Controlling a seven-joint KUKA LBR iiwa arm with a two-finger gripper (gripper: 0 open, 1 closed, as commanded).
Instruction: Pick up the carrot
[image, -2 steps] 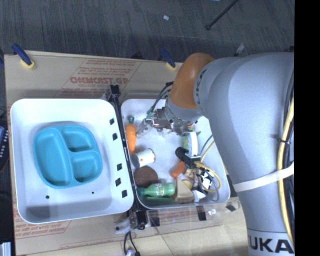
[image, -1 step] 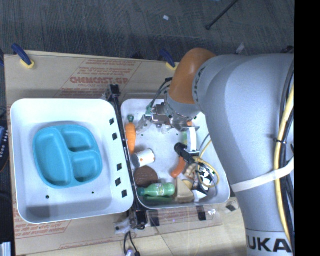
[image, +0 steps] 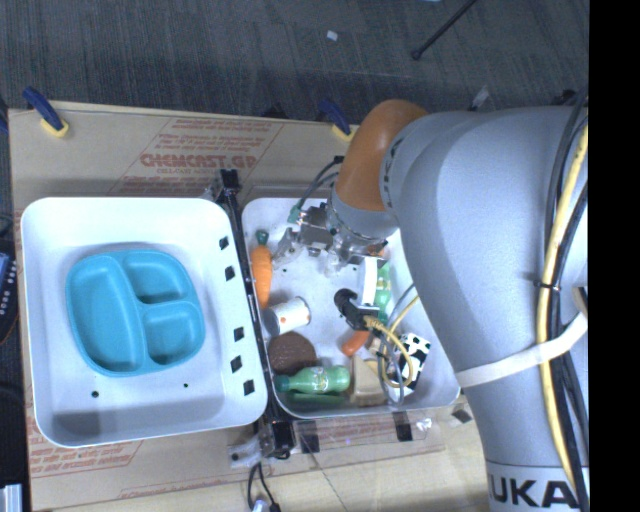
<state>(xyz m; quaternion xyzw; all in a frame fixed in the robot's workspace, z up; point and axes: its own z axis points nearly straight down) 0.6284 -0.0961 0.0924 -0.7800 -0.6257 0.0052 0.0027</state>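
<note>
Two white bins sit on cardboard; the carrot (image: 261, 274) lies by the right bin's (image: 425, 398) left wall. Above it the gripper (image: 318, 238) hovers, grip state unclear; the approach is unfinished, and next comes lowering over the carrot

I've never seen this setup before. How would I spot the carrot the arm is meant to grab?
Look at the right-hand white bin, the one crowded with small items, next to the bin holding the blue divided tray. Along its left wall, near the top, lies the carrot: a slim orange piece pointing lengthwise with a small green tip at its upper end. Below it are a white cup and a brown round item.
</note>
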